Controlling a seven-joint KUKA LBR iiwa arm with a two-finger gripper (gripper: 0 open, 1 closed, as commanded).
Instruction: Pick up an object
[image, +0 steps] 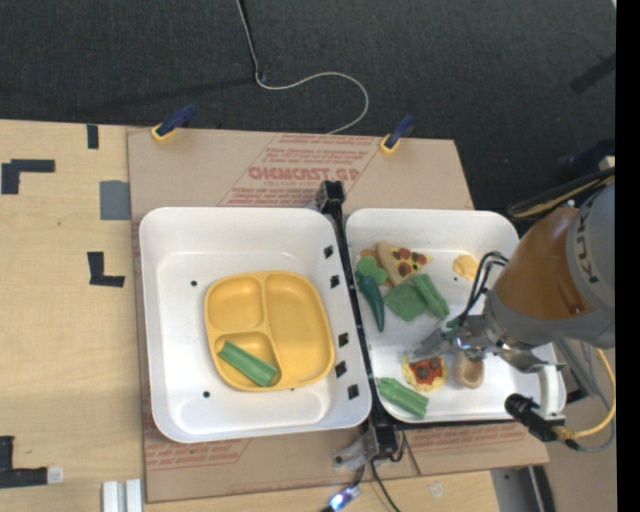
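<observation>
A flat brown cardboard sheet (300, 172) printed with red lettering lies on the pale wooden table (60, 350), under the two bins. Two clamps with blue and yellow grips pin its far edge: one (173, 122) at the far left corner, the other (396, 132) at the far right corner. A thin white cable (318, 82) loops across the dark grey carpet (120, 50) beyond the table's far edge. Black tape marks (28, 174) and a grey square patch (115, 198) sit on the table's left side.
</observation>
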